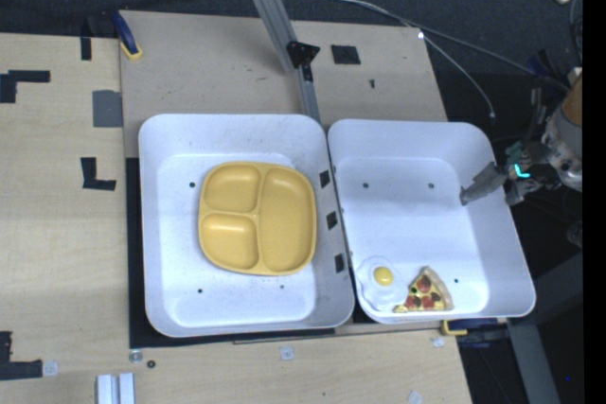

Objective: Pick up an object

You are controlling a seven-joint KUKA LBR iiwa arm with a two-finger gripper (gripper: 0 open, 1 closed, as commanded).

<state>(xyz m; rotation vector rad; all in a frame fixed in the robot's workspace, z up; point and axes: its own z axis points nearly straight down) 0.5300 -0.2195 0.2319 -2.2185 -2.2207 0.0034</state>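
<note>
Pizza slice lies in right white bin on wooden bench.

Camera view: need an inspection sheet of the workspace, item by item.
Surface: wooden bench with black tape marks, bearing two white bins side by side.
Job's things: yellow divided plate in the left bin; toy fried egg and toy pizza slice at the near edge of the right bin.
Clutter: nothing seen.
Grippers: gripper over the right bin's right rim, holding nothing.
Cables: thin cables trail across the dark floor behind the bench.
Surroundings: slanted metal pole rising from behind the bins.
</note>
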